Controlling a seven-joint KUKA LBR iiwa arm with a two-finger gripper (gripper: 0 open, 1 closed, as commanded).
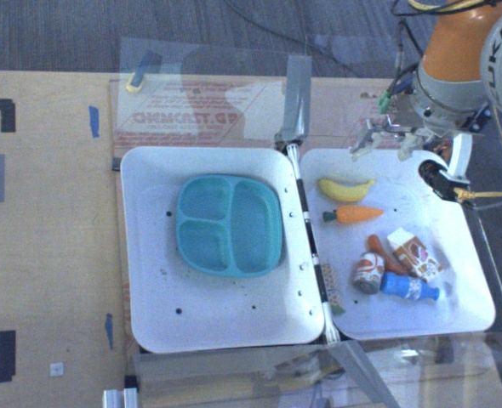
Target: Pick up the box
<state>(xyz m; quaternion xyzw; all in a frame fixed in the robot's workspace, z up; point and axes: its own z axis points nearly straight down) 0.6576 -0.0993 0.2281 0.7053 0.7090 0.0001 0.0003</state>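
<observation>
my claw (385,141) spread open over the right bin's (476,313) top edge, nothing in it, box (415,255) down by can (369,273) and bottle (409,289), bare floor between

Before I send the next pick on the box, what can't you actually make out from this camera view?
- Tool: small and blurred above the right bin's far rim; open or shut is unreadable.
- Box: its print is too small to read, and contact with the sausage is unclear.
- Arm: cut off by the top and right edges.
</observation>
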